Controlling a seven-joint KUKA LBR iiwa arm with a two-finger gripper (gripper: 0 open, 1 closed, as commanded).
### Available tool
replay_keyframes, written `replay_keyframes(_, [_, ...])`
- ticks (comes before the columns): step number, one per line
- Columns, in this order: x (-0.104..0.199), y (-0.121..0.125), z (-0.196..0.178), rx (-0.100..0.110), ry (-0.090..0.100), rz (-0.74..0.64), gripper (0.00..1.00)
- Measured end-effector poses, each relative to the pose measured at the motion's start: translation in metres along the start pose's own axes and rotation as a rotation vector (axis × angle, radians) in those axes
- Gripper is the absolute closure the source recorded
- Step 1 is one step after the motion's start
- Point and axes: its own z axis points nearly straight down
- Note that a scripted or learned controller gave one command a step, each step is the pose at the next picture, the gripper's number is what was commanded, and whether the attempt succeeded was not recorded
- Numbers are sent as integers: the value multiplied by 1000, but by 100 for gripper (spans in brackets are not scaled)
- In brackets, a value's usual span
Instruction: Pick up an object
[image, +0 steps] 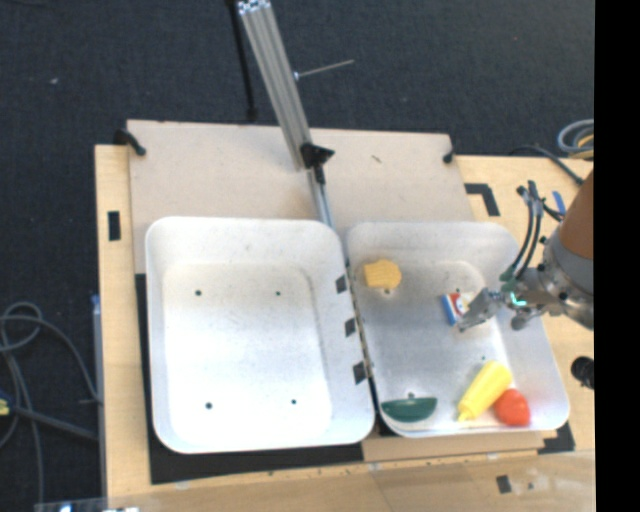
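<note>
1. The counter (230, 175) is light brown and holds two white bins side by side.
2. The right bin (430, 245) is the landmark here; everything else is placed from it.
3. The left bin (250, 330) touches the right bin's left edge, with small black clips along the line where they meet.
4. A yellow sponge-like block (382, 275) lies in the right bin's upper left part, close to its left wall.
5. A dark green bowl-shaped thing (409, 407) lies in the right bin's lower left corner, by the front wall.
6. A yellow squeeze-bottle-shaped toy (483, 389) lies tilted in the right bin's lower right part.
7. A red-orange round thing (512, 407) sits just beside the yellow toy, close to the right bin's lower right corner.
8. A small thing with red, white and blue on it (455, 305) lies near the middle of the right bin, a bit to the right.
9. The tool (492, 308) is over the right bin's right side, and its left finger tip is just beside the small red, white and blue thing.
10. The two fingers are spread apart, so the tool is released, and nothing sits between them.
11. The grey arm (572, 270) comes in over the right bin's right wall.
12. A grey metal pole (280, 85) slants up from the counter behind the right bin's upper left corner.
13. Black and grey cables (40, 350) lie on the dark floor, far left of the right bin.
</note>
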Motion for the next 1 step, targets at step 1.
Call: replay_keyframes(1, [0, 1, -2, -4, -1, 2, 0])
